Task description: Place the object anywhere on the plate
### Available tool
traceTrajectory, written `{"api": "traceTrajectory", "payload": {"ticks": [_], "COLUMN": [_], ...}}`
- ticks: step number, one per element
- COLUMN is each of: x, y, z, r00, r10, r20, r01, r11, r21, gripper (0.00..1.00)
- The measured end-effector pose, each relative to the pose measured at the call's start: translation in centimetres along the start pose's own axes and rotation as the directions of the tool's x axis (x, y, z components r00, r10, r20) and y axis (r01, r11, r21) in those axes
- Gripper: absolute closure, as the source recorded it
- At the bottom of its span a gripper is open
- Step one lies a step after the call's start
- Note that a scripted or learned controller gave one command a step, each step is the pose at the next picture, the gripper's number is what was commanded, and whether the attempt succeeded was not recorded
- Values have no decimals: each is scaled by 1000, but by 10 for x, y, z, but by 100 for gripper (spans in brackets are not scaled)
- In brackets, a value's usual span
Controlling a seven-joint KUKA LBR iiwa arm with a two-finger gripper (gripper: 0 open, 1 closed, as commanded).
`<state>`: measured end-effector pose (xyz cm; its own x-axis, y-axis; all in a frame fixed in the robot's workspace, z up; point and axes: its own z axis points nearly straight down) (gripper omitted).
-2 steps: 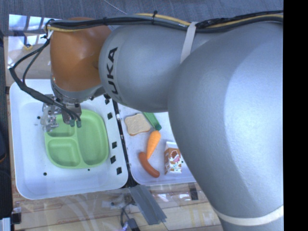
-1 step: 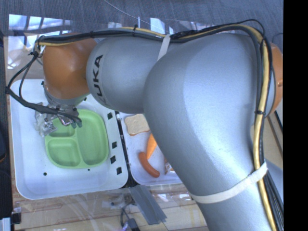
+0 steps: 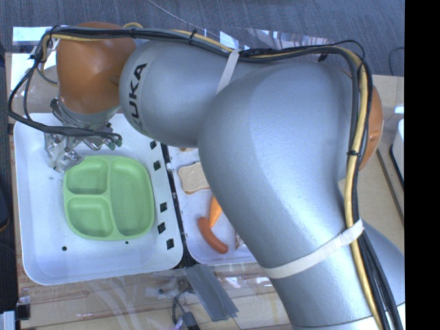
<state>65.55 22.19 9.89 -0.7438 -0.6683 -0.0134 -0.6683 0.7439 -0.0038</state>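
Note:
A green plate (image 3: 110, 198) with three compartments lies in the left bin (image 3: 34, 253). My gripper (image 3: 67, 151) hangs over the left bin's far left part, just beyond the plate's upper-left corner. Nothing shows in the gripper from this angle. The plate's compartments hold nothing. In the right bin (image 3: 199, 253) lie a slice of bread (image 3: 194, 178), an orange carrot-like piece (image 3: 215, 212) and a red sausage (image 3: 213, 236), partly hidden by the arm.
The big grey arm (image 3: 275, 150) spans the view from the right and covers most of the right bin. A divider with black clips (image 3: 168, 198) separates the bins. White floor of the left bin shows around the plate.

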Motion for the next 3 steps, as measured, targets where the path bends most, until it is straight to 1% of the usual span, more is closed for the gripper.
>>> {"api": "traceTrajectory", "payload": {"ticks": [1, 2, 3], "x": [1, 20, 75], "y": [-8, 4, 43], "z": [-98, -84, -168], "r00": [992, 936, 819], "r10": [-126, -352, -574], "r20": [0, -12, -6], "r01": [126, 352, 574], "r11": [992, 936, 819], "r21": [2, -10, -7], "gripper": [100, 100, 100]}}
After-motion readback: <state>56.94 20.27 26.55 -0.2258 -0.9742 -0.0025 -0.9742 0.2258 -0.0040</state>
